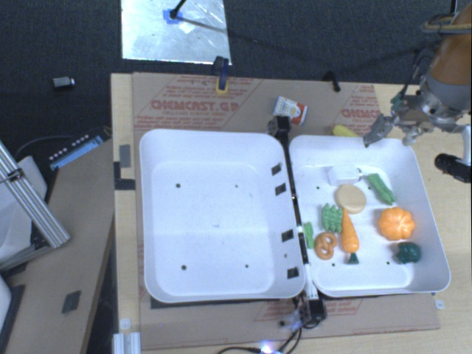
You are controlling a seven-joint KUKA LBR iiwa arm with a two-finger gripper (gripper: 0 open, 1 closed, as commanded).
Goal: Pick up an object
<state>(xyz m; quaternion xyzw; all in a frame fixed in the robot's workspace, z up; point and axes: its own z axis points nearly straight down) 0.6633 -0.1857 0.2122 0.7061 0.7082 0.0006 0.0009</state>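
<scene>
1. Hovering over the far rim of the right bin [435, 271], the tool [389, 126] carries nothing; whether it is open or closed I cannot tell, since it is small and blurred here.
2. All candidate items lie in that bin, nearer the camera than the tool and a little toward the left bin [158, 271]. Closest below the tool sits a white block [344, 174], with a green pod [381, 188] just beside it and a beige disc [350, 198] touching or nearly touching the block's near side.
3. Farther from the tool are the orange [395, 223], a dark broccoli [407, 253], a carrot [349, 234], a pretzel [324, 245] and a green bunch [331, 217]. The carrot, pretzel and bunch crowd together, so a grab there would likely snag a neighbour.
4. My pick would be the orange: it stands a little apart from the disc and the broccoli, leaving room on both sides for the tool to descend. Being round, it may roll or squirt out, so the tool should centre over its top and close across its widest part.
5. The pod is a fair second choice, being nearest; the tool should turn so it closes across the pod's narrow width, not along its length.
6. Descent should be straight down and clear of the bin's wall, which rises right under the tool now.
7. Outside the bin, a yellow piece [344, 131] lies on the worktop [184, 102] beside the tool; I would leave it alone.
</scene>
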